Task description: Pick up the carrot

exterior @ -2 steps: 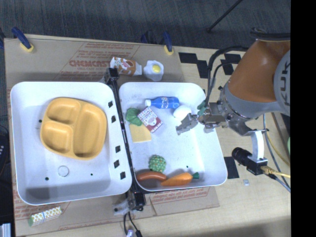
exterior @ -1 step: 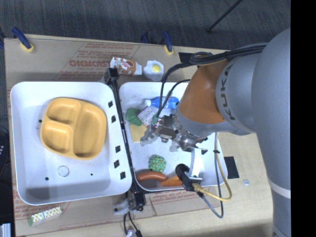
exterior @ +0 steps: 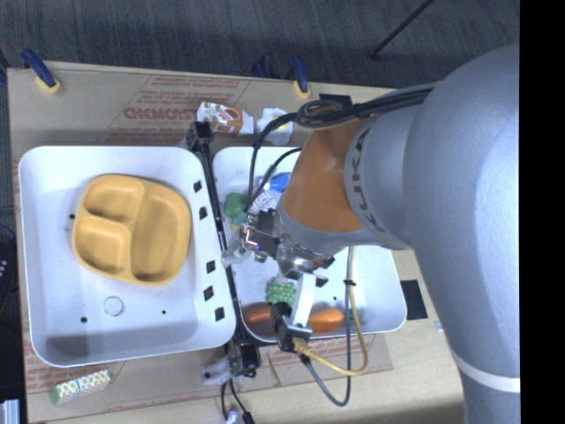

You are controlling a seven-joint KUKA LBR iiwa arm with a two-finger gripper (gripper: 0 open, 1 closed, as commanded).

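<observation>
The carrot point(exterior: 328, 318) is an orange piece lying along the near wall of the right bin point(exterior: 388, 300). Its middle is hidden behind the robot's bracket, and an orange-brown end point(exterior: 258, 314) shows to the left of it. My gripper point(exterior: 258, 235) hangs low over the middle of the right bin, above and to the left of the carrot, near the wall between the bins. The grey wrist with the orange band covers most of that bin. Nothing can be seen between the gripper's parts.
A yellow divided plate point(exterior: 132, 228) lies in the left bin point(exterior: 44, 325). In the right bin a green piece point(exterior: 236, 206), a blue thing point(exterior: 279, 184) and a green-and-white item point(exterior: 281, 290) lie around the gripper. A small packet point(exterior: 221, 116) rests on the bench behind the bins.
</observation>
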